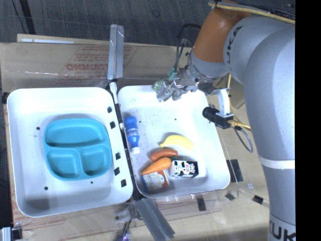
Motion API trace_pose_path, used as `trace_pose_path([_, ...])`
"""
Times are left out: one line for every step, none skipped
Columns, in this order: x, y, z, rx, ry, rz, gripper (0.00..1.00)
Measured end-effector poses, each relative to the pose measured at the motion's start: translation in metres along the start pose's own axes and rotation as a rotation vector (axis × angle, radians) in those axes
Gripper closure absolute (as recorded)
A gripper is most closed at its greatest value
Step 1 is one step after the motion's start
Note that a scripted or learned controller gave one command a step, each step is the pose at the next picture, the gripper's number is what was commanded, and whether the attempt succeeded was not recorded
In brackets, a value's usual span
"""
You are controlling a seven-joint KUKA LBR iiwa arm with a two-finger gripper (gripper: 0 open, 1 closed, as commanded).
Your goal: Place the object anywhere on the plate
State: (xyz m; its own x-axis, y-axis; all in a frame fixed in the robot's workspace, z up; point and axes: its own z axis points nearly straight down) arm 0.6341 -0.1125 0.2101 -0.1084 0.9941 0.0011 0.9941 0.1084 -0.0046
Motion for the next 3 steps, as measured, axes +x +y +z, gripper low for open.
trace_pose_path([0.058, -0.042, 0.020, 0.001, 0.000, -0.128, 1.00])
trace_pose_path([0.150, -0.083, 0.020, 0.000, -0.001, -0.141, 1.00])
trace_pose_path([0.149, -0.083, 0.019, 0.000, -0.001, -0.140, 0.00])
